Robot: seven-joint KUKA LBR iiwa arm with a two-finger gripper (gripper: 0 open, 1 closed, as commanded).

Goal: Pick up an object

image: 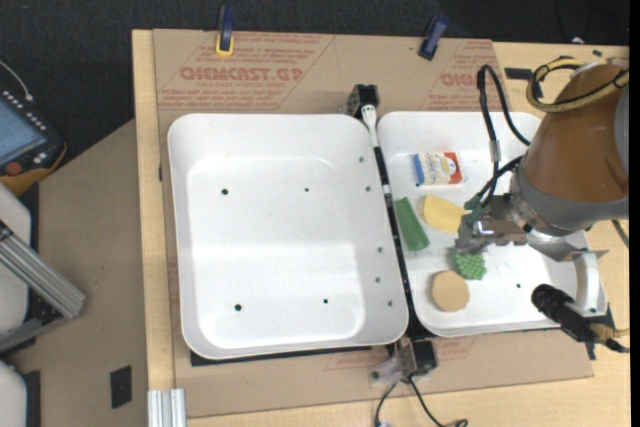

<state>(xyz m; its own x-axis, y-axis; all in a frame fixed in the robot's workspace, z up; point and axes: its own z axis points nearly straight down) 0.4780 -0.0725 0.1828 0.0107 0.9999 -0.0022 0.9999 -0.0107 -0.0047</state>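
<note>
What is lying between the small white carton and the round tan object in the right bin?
In the camera view, a yellow piece and a green knobbly piece lie between the carton and the tan round.

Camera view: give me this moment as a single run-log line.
arm: over right bin | end effector: low, beside yellow piece, above green textured object | grasp: cannot tell | also in bin: green block, tan disc, white packet

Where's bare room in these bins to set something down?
The left bin offers bare floor wall to wall. The right bin is crowded mid-floor: white packet, green block, yellow piece, green scrubby, tan disc, with the gripper above them.
</note>
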